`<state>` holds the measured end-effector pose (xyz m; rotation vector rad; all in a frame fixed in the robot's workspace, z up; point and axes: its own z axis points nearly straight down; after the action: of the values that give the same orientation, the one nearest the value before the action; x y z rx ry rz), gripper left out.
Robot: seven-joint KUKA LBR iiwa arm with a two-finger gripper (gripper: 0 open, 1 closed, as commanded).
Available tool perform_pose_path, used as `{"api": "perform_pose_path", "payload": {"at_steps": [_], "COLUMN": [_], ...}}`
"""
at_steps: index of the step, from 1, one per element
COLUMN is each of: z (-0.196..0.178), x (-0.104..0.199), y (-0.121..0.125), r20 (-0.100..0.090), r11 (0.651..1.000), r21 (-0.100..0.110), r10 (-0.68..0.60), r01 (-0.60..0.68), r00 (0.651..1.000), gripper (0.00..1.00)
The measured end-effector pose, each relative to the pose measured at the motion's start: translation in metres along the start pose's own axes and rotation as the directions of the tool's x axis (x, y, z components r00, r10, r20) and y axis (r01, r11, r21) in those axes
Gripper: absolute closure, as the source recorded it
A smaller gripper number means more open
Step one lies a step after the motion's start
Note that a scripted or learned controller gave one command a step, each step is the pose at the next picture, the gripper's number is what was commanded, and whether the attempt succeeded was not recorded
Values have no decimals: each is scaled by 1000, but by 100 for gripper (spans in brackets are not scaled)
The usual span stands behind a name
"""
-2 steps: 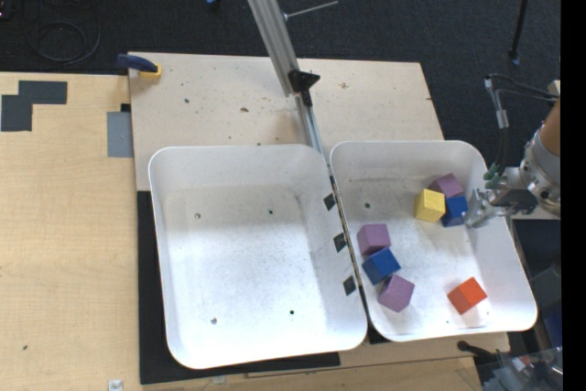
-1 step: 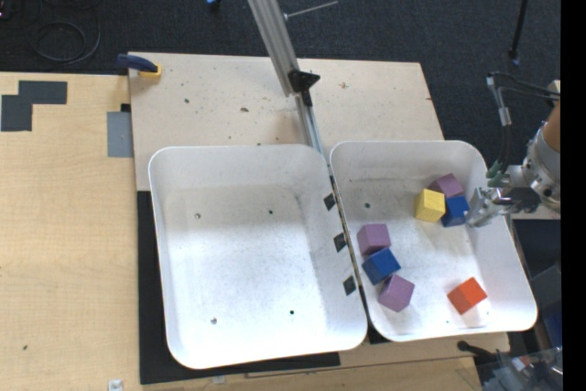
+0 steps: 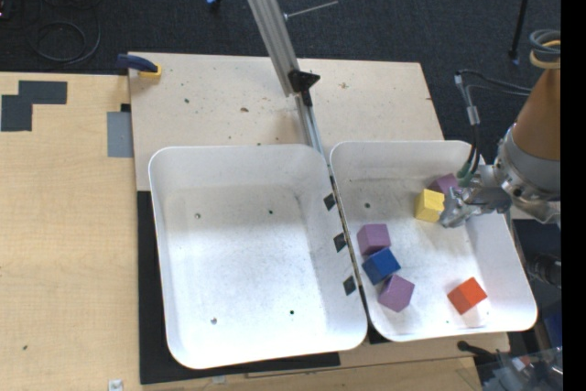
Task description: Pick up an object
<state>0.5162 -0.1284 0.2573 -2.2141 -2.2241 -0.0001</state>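
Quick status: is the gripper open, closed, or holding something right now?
Gripper: cannot be told. It sits low in the right bin, beside the yellow cube.

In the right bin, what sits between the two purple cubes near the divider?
A blue cube lies between the upper purple cube and the lower purple cube, close against both, as the camera view shows.
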Motion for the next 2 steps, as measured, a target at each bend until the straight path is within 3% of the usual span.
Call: {"api": "perform_pose_path", "payload": {"at_steps": [2], "z": [13], "x": [109], "y": [9], "r20": [0], "r11": [1000], "r21": [3], "r10": [0], "r01": [0], "r00": [1000], "gripper": [100]}}
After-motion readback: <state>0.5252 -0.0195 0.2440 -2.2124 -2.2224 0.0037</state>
